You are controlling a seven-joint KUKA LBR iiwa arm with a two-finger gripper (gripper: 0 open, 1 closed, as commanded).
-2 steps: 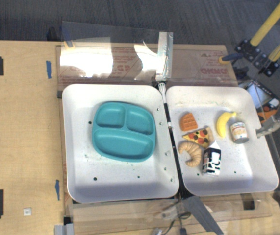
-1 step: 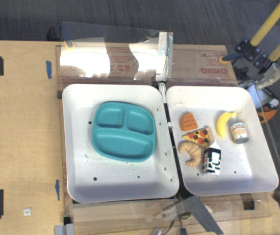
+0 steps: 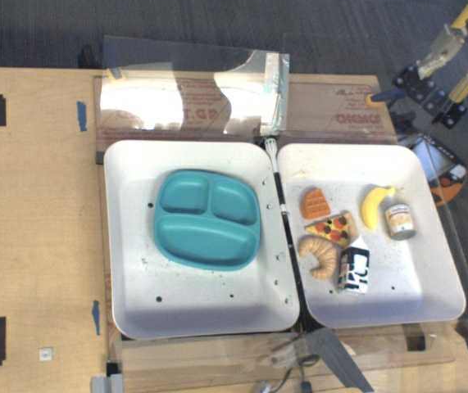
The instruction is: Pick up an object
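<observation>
Up at the far right corner I am seeing the claw [image 3: 455,23], grip state unclear; the yellow plastic banana [image 3: 372,206] is lying well below-left, upright lengthwise.

teal tray [image 3: 207,219] (left bin [image 3: 127,285])
</observation>
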